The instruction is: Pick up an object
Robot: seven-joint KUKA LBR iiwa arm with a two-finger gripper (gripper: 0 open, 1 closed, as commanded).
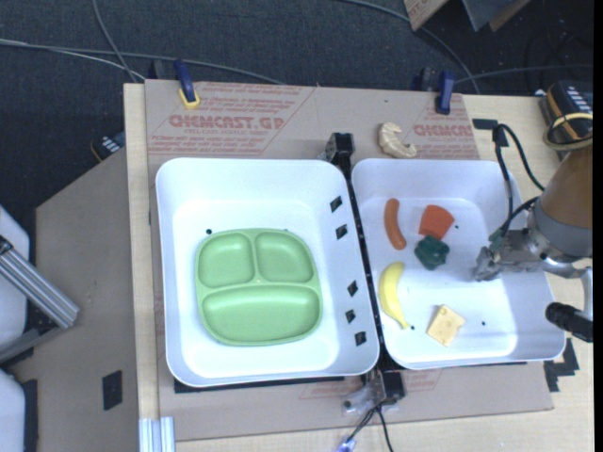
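White plastic bins fill my bench view: the gripper (485,262) hangs low in the right bin (471,347), its grip impossible for me to judge. A dark green object (431,251) lies just beside it, near an orange block (435,221), sausage (395,224), banana (391,294) and cheese wedge (445,325).

To the left of the gripper (485,264) we see five small things lying loose in the right bin (490,347). Nearest it sits a dark green lump (431,252), touching an orange-red block (435,221) just beyond. Farther left lies a slim orange sausage (395,224), and below that a curved yellow banana (391,293). A pale yellow cheese wedge (445,325) rests below-left of the gripper.
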